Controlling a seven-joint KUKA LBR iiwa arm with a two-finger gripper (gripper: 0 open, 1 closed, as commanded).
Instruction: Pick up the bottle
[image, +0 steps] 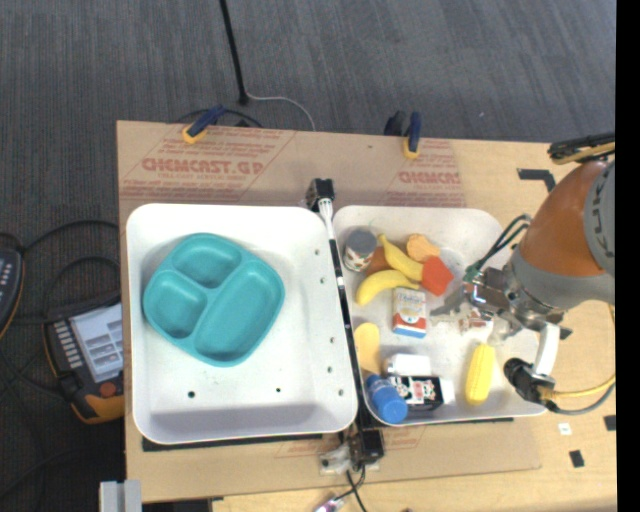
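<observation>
The bottle (412, 387) lies on its side in the right bin's near left corner. It has a white body, a black label and a blue cap pointing toward the near left. My gripper (468, 300) hangs over the middle right of the right bin (470, 222), beyond and to the right of the bottle and apart from it. It sits just above a yellow corn cob (480, 371) and to the right of a small milk carton (408, 311). Nothing shows held in the gripper.
The right bin also holds a banana (383, 275), a red block (437, 275), an orange piece (422, 245), a small jar (358, 249) and a yellow piece (367, 345). A teal divided plate (212, 297) lies in the left bin (240, 400). Cables and a handset lie off the bench's left side.
</observation>
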